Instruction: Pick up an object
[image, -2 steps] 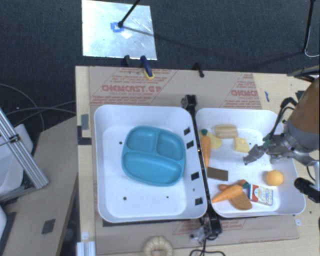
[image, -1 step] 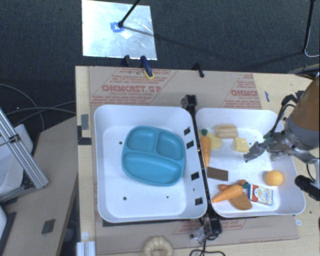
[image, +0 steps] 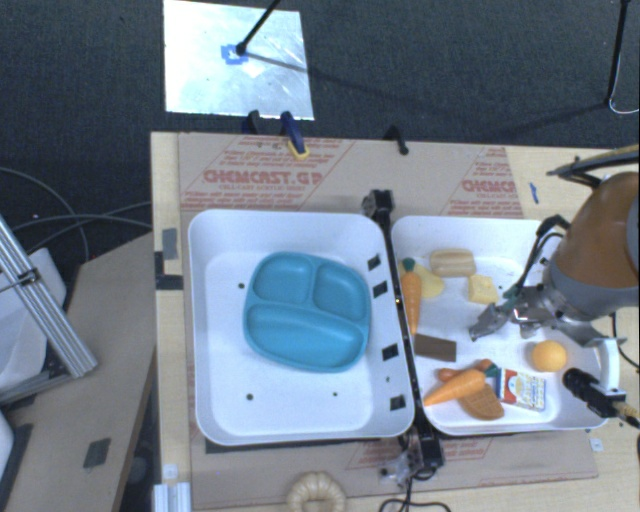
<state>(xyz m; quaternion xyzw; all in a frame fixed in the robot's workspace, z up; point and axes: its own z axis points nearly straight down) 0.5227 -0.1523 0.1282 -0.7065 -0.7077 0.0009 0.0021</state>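
Note:
The right bin (image: 520, 232) holds toy food. A tan bun (image: 452, 262) and a pale cheese piece (image: 483, 289) lie near its back. An orange carrot (image: 411, 300) runs along the left wall beside a yellow pear (image: 430, 285). A brown block (image: 435, 348) lies mid-bin. Near the front lie a second carrot (image: 455, 385), a brown cookie (image: 484, 404), a small carton (image: 523, 389) and an orange ball (image: 548, 356). My gripper (image: 490, 322) hangs low over the bin's middle, between the cheese piece and the front carrot, touching none of them that I can see.
The left bin (image: 215, 300) holds a blue divided plate (image: 306, 310). A black divider with clips (image: 392, 330) runs between the bins. The arm's orange-brown wrist (image: 600, 245) covers the right bin's right side. Cardboard (image: 300, 175) lies under both bins.

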